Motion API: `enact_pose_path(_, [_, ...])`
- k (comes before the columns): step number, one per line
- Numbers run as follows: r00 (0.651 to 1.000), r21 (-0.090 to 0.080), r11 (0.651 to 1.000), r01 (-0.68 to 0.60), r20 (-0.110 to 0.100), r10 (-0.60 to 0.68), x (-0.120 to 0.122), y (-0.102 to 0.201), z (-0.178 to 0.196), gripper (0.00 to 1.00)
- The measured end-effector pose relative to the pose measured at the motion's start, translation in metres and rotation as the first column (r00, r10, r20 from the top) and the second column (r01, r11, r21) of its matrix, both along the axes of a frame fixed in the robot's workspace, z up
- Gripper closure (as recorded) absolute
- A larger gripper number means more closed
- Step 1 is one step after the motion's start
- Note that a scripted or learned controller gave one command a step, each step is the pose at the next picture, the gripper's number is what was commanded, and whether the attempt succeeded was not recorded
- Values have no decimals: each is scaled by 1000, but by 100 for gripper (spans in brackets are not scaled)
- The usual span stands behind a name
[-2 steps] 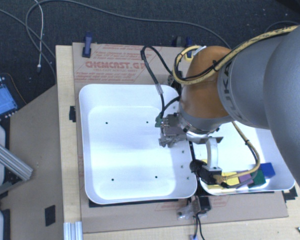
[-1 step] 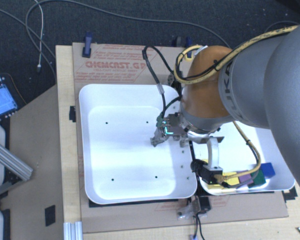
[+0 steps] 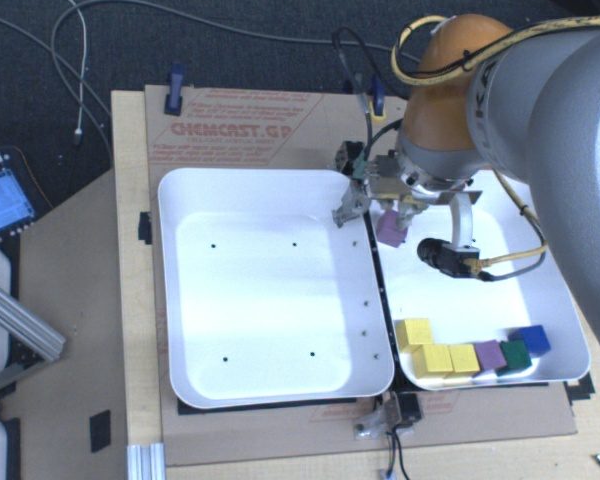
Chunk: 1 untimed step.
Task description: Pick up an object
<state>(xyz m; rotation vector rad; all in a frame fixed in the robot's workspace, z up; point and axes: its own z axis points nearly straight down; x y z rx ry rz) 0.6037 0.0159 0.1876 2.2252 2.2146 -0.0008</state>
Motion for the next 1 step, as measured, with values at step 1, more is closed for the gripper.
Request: enact_pose_path(1, [1000, 1, 1000, 0, -1, 0, -62, -57, 1, 0])
